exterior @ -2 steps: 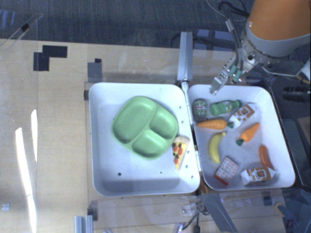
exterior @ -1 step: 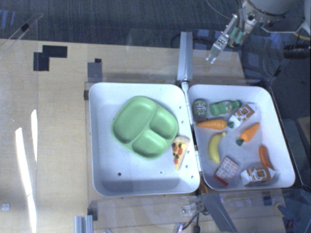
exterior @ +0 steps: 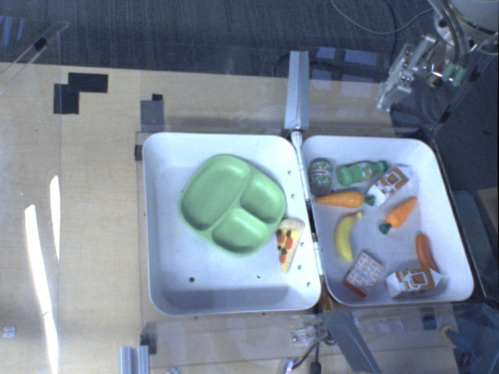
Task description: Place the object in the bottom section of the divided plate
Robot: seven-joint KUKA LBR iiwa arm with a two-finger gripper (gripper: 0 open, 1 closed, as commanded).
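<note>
Two shallow white bins sit side by side on a pale wooden bench (exterior: 78, 248): the left bin (exterior: 168, 271) at mid-frame, the right bin (exterior: 448, 201) towards the right edge. In the right bin, a dark can (exterior: 320, 174) stands at the upper left corner, with a green bottle (exterior: 360, 172) lying just beside it. A small carton (exterior: 389, 185) lies right of the bottle. Below them are two carrots, one (exterior: 341, 200) on the left, one (exterior: 400, 213) tilted further right. A banana (exterior: 345, 236) lies under the left carrot. A red sausage (exterior: 423, 249), a checked red box (exterior: 364, 273) and a second carton (exterior: 412, 282) fill the lower part. A grey metal post (exterior: 297, 92) rises between the bins at the top. Black tape marks (exterior: 78, 90) sit upper left
</note>
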